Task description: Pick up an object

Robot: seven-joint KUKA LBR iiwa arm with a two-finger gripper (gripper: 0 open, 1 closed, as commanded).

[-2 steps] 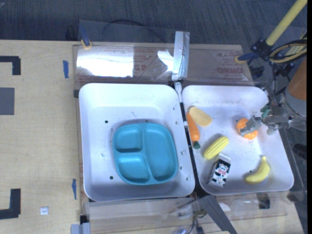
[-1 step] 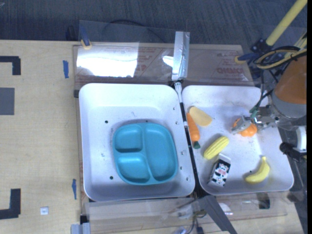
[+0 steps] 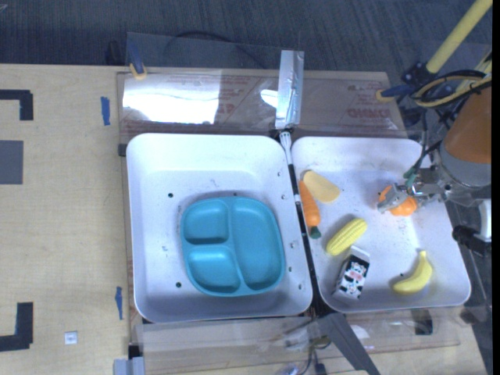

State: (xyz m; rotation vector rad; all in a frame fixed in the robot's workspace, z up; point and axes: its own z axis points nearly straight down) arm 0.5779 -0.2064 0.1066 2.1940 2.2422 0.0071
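Observation:
The right white bin (image 3: 437,156) holds several toy foods. A small orange object (image 3: 401,205) lies near its right side, and my gripper (image 3: 408,189) sits directly over it, touching or nearly touching its top. The grey arm with its orange band (image 3: 472,137) comes in from the right edge. A carrot (image 3: 310,208) lies along the bin's left wall, with a pale yellow slice (image 3: 321,186) just above it. A corn cob (image 3: 346,235) rests in the middle, a black-and-white carton (image 3: 353,275) below it, and a banana (image 3: 414,275) at the lower right.
The left white bin (image 3: 156,170) carries a blue divided plate (image 3: 232,244). A silver strip (image 3: 289,88) and clear plastic sheet stand behind the bins. Yellow cables (image 3: 445,84) and a yellow pole hang at the upper right.

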